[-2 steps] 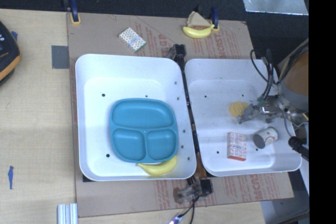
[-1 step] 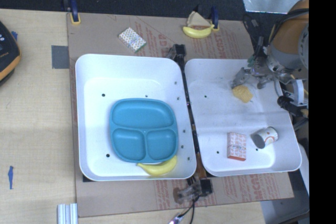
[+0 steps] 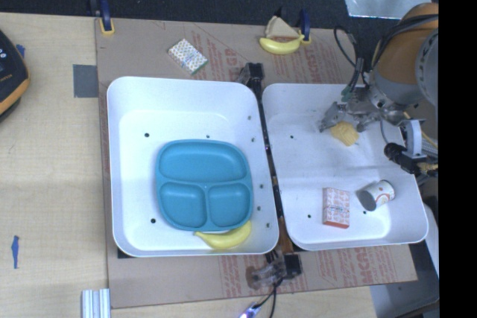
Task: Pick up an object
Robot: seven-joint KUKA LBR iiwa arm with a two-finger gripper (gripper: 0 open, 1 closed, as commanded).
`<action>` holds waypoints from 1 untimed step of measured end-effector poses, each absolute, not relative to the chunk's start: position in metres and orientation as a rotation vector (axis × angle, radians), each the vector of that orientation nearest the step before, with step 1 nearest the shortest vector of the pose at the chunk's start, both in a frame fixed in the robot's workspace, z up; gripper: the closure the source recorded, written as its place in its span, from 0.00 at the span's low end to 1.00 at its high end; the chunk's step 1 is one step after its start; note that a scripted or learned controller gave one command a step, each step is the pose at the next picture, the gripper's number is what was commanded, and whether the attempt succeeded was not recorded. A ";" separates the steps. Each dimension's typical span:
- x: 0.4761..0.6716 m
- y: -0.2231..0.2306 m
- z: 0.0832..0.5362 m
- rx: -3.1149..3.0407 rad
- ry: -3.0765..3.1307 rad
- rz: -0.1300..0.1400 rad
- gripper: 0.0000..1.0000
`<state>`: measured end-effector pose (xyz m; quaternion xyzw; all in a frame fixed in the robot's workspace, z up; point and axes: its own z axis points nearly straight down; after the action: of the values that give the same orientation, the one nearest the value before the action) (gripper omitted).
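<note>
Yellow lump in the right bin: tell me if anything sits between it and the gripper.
Nothing visible does. The gripper is right at the yellow lump, just above it in the camera view, on the bare floor of the right bin. The small cup and the flat packet lie nearer the camera, off to the side.

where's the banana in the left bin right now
In the camera view, the banana lies against the left bin's near wall, just below the blue divided tray's lower right corner.
</note>
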<state>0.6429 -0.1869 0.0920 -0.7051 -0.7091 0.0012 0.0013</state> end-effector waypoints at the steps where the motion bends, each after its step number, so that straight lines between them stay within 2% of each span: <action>1: 0.642 -0.187 0.092 -2.213 -2.225 0.004 0.00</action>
<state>0.6423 -0.1873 0.0920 -0.7053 -0.7089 0.0014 0.0017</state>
